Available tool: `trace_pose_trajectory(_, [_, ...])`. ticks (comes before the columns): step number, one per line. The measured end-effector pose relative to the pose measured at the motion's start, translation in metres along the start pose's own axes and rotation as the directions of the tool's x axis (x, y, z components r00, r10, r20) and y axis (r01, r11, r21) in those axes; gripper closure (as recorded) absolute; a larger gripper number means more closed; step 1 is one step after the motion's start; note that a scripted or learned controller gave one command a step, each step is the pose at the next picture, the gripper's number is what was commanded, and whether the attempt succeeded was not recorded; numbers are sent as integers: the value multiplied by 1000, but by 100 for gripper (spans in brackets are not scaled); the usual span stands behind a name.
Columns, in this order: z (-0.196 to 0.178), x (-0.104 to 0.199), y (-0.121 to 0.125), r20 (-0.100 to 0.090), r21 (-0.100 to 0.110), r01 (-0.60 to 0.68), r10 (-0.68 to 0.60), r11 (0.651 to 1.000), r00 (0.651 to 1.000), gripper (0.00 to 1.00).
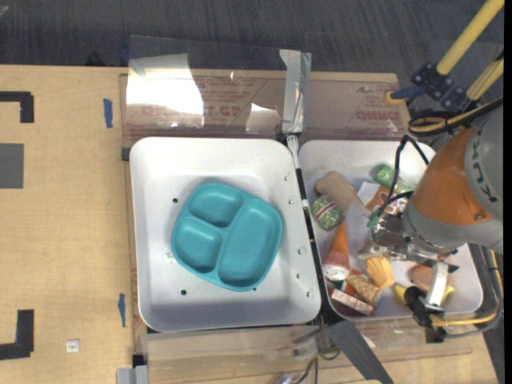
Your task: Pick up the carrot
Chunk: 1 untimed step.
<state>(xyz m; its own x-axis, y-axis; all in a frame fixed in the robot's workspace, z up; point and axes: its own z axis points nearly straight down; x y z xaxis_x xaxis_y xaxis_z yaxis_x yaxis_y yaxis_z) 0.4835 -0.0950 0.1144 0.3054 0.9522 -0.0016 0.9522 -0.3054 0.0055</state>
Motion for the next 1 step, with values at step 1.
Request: trace_pose_trajectory(1, [-145, 58, 1, -7, -4, 50, -50, 999, 999, 100])
